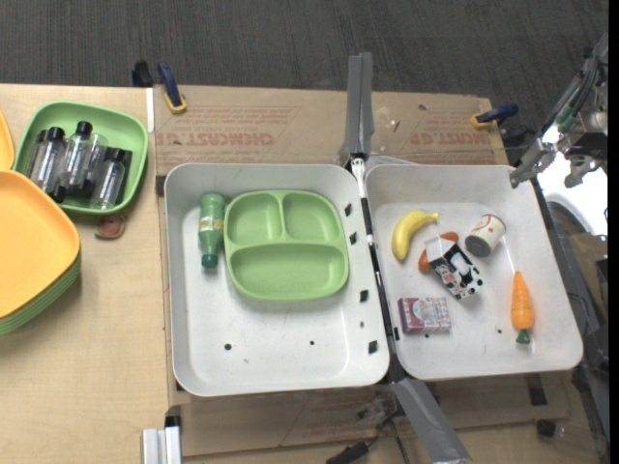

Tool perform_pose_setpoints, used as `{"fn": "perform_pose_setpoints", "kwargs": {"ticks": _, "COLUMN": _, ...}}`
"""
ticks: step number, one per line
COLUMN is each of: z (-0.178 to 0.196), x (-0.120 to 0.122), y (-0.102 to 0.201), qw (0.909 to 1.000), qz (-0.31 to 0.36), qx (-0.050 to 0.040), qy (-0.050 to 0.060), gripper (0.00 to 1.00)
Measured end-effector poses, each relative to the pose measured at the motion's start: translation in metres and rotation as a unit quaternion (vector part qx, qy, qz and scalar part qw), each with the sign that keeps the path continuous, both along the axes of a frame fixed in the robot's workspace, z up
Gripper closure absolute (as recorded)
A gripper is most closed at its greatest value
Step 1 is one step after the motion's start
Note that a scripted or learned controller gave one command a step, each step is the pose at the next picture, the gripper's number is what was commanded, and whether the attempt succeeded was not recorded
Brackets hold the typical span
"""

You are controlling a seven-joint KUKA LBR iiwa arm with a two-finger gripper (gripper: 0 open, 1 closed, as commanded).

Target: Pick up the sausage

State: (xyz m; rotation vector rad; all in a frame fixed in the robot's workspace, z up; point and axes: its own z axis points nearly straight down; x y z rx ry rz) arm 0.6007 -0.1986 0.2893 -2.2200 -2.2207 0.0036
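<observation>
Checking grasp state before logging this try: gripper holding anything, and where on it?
Nothing held. The gripper sits at the right bin's upper right corner, apart from the items. The sausage lies in the bin, partly under the milk carton.

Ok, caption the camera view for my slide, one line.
Green divided tray and bottle in the left bin; banana, carrot, cup and small cartons in the right bin.

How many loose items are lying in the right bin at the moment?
6: banana upper left, cup upper right, black-and-white carton in the middle, an orange-red piece partly under it, pink packet lower left, carrot right. More may be hidden beneath.
</observation>
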Motion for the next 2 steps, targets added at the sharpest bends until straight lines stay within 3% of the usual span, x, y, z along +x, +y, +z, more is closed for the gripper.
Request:
{"fn": "perform_pose_setpoints", "kwargs": {"ticks": 1, "z": 0.008, "x": 0.000, "y": 0.000, "qw": 1.0000, "qz": 0.001, "qx": -0.0006, "qy": 0.001, "gripper": 1.00}}
{"fn": "perform_pose_setpoints", "kwargs": {"ticks": 2, "z": -0.085, "x": 0.032, "y": -0.018, "qw": 0.9982, "qz": 0.060, "qx": 0.0000, "qy": -0.001, "gripper": 1.00}}
